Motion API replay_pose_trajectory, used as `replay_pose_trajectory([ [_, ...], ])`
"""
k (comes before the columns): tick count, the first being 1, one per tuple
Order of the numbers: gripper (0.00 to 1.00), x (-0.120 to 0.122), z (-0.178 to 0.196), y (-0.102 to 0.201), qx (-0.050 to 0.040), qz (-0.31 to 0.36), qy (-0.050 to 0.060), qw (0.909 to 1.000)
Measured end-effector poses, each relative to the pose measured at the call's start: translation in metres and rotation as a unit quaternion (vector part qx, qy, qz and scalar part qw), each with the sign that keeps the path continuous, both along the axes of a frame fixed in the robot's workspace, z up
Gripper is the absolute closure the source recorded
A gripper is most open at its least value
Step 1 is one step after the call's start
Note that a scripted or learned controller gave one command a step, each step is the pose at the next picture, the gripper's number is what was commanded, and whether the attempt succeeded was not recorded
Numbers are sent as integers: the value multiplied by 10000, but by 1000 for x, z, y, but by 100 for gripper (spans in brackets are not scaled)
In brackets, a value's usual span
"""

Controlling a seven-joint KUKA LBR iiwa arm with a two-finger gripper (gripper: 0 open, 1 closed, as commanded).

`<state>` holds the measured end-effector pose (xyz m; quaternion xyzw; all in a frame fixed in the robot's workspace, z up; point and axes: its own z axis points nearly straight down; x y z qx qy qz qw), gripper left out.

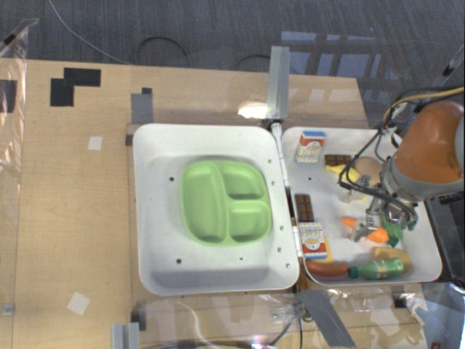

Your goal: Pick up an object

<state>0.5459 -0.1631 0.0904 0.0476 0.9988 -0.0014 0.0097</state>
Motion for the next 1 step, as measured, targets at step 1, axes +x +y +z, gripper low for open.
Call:
replay_pose_trajectory([
  [1,0,-52,1,16,-27,833,-22,9965],
])
